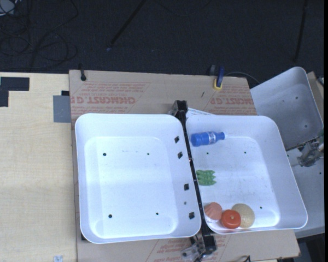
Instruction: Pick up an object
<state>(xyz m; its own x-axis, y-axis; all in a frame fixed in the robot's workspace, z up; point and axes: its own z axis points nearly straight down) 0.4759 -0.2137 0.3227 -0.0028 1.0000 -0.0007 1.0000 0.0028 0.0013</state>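
The right bin (273, 162) holds a blue bottle (207, 138) lying on its side near the far left corner. A small green piece (205, 177) lies by the left wall, midway down. At the near edge sit a pale pink piece (212, 209), a red round piece (230, 219) and a beige round piece (244, 214), packed close together.
The left bin (131, 179) sits beside the right one, with a black divider strip (189, 173) between them. Both rest on a cardboard sheet (153, 91). A grey metal plate (290, 100) stands at the right. A clamp (218, 76) sits at the cardboard's far edge.
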